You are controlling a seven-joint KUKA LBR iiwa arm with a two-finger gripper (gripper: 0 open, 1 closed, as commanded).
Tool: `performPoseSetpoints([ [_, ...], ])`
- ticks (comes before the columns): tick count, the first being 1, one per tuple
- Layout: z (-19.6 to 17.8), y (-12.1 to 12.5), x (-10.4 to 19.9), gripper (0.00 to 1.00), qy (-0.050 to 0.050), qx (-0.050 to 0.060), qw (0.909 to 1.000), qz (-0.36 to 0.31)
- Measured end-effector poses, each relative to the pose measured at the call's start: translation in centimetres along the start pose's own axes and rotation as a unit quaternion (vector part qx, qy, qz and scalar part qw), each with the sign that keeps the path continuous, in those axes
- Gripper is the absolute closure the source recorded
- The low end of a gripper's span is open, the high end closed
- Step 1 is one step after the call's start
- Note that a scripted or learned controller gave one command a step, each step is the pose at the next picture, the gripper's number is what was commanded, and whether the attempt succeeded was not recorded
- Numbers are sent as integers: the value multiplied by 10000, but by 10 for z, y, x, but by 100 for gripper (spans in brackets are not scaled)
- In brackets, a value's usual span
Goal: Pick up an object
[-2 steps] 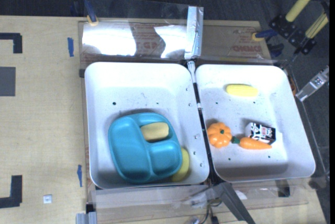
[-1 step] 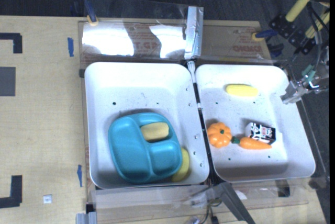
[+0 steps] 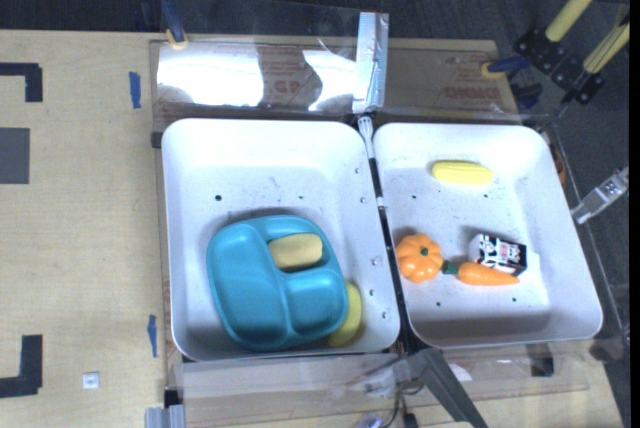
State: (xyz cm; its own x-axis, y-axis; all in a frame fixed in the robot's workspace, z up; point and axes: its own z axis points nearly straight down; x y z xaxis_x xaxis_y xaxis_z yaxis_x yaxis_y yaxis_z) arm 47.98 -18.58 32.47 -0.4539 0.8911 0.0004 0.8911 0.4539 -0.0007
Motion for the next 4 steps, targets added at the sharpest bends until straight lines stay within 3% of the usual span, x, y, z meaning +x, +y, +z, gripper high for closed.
performPoseSetpoints([
  [1,-84,4,-35,100,-56,-27,9625,-2713],
  [2,-67,-6,-13,100,-19,-11,8510,-5251],
  [3,-57,-16,-34,100,-16,-8,7711,-6367],
  [4,-85,-6,-39,100,-60,-11,7851,-6193],
])
